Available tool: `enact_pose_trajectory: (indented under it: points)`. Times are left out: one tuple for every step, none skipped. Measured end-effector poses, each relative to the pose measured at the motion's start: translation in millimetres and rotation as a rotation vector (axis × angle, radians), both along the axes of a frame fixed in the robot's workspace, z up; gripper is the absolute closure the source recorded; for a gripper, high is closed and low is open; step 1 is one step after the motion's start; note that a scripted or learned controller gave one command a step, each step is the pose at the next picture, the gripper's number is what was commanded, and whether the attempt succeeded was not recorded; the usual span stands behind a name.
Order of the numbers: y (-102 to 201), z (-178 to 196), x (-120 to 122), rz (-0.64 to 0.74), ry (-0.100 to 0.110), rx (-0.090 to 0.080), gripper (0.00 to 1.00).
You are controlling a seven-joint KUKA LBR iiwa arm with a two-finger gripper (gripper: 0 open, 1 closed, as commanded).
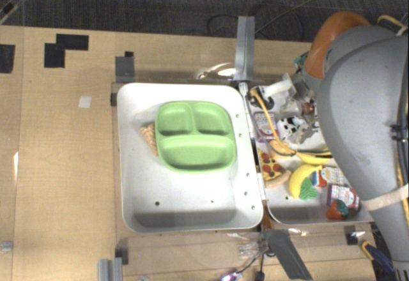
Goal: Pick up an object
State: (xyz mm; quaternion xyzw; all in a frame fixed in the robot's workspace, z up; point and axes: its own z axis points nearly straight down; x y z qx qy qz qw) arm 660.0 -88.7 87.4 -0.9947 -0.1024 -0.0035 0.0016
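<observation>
My gripper (289, 105) hangs over the far end of the right bin (307, 214), below the arm's orange band (327, 36). Right beneath it lie a black-and-white patterned item (292, 126) and a small printed packet (263, 123). Nearer the front of that bin are a pizza slice toy (272, 168), a banana (312, 158), a yellow piece with a green bit (302, 182), a juice box (342, 195) and a red fruit toy (336, 211). The grey arm hides the bin's right side.
The left bin (185, 209) holds a green divided plate (194, 135) with a tan waffle-like piece (149, 138) sticking out from its left edge. A grey post (245, 50) stands behind the wall between the bins. The wooden bench (57, 165) stretches to the left.
</observation>
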Motion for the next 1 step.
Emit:
enact_pose_trajectory:
  points:
    - [7.4, 0.0, 1.1, -0.001, 0.0, 0.0, 0.0]
